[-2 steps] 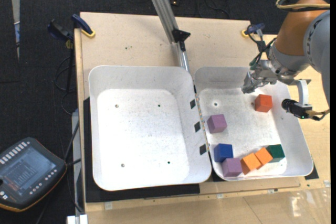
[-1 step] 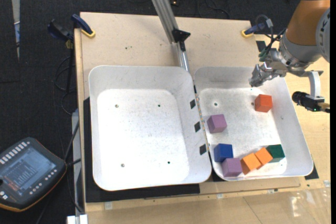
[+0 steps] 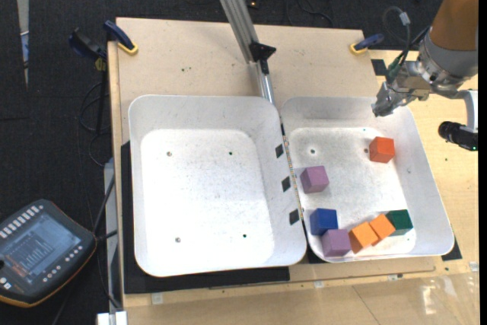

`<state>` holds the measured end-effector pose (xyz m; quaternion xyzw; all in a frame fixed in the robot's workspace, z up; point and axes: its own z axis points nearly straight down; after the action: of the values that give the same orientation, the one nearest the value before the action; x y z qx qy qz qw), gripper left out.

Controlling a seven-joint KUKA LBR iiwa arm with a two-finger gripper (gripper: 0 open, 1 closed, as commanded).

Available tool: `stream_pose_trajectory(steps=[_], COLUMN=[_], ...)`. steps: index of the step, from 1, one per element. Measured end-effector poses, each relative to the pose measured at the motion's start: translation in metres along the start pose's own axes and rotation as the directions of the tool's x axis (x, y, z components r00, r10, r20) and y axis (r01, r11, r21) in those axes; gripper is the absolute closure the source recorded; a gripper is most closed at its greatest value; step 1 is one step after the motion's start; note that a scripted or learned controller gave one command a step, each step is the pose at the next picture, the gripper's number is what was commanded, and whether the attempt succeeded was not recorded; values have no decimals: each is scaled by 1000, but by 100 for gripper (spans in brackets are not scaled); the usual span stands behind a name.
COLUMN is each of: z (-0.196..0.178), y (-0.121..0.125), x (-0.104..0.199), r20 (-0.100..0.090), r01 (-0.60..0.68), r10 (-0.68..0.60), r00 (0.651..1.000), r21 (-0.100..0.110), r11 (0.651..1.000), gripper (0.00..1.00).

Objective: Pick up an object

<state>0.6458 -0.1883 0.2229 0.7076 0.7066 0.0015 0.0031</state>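
Along the near edge of the right-hand bin, toward its near right corner, four blocks crowd together: a purple cube nearest the rim, an orange cube touching it, a second orange block pressed against that, and a green cube at the end of the row, which runs slantwise up toward the bin's right wall. Just beside the purple one, a little farther in, sits a blue cube. Farther still, near the bin's left wall and well apart from the cluster, a second purple cube stands alone with a corner turned toward the camera.

The best candidate is, by my judgement, the lone orange cube in the far half of the bin, toward its right wall. Nothing touches it, and it lies closest to the gripper, which hangs over the bin's far right corner with nothing visibly held; how wide it stands cannot be told from this angle. From the gripper the cube lies toward the near edge and almost straight along the right wall, with hardly any sideways offset. Being a cube it has no real long axis; it sits slightly rotated against the bin's walls, so a grasp would likely need the wrist turned to meet two flat faces rather than corners.

The left-hand bin holds no blocks, and the bench's far corners carry clamps.
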Motion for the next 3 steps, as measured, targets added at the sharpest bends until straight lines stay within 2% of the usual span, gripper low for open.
stream_pose_trajectory(steps=[1, 2, 3], z=[-46, -48, -33], y=[2, -5, -24], x=[0, 50, 96], r20=[0, -3, -4], r01=[3, 9, 9], r10=[-3, -9, -8], r00=[1000, 1000, 1000], r21=[0, 6, 9], r11=[1000, 1000, 1000], gripper=[100, 100, 100])
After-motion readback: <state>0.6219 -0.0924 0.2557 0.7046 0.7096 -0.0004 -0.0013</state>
